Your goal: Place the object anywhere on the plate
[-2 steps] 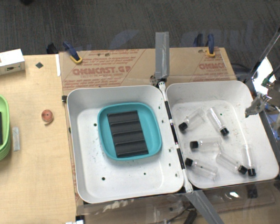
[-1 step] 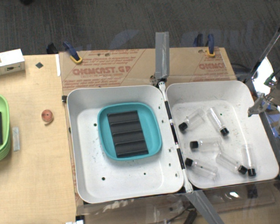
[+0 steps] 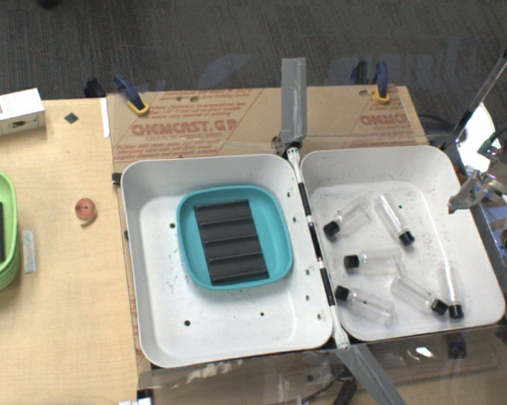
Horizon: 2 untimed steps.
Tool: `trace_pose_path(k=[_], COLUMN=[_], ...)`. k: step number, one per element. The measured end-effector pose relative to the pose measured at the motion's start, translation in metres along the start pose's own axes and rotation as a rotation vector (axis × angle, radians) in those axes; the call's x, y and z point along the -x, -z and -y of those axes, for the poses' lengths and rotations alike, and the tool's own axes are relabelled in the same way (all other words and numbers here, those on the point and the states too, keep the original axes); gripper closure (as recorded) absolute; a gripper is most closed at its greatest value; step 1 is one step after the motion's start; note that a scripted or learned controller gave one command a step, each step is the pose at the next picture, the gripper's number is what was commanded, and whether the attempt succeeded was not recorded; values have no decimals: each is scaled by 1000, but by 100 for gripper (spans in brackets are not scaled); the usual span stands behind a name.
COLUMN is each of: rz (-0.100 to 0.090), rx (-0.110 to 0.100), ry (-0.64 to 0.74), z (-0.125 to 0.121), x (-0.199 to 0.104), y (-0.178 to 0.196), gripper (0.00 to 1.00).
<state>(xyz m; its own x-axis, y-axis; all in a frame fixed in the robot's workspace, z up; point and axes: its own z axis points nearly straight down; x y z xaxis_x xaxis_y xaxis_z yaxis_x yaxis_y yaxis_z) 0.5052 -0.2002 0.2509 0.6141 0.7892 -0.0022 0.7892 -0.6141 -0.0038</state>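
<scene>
Resting in left bin: teal plate holding black ridged insert.
Clear black-capped vials scattered at 3 o'clock in right bin; gripper state: cannot tell.

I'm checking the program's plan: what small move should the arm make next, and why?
Probably reach left over the right bin toward a vial. The vials lie loose there, the plate in the left bin bears none, and the gripper sits at the bin's right rim.
</scene>
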Motion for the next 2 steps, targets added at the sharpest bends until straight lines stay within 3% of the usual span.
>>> trace_pose_path(k=[2], rz=[1], rx=[0], ry=[-33], z=[-10], x=[8], y=[-13], gripper=[0])
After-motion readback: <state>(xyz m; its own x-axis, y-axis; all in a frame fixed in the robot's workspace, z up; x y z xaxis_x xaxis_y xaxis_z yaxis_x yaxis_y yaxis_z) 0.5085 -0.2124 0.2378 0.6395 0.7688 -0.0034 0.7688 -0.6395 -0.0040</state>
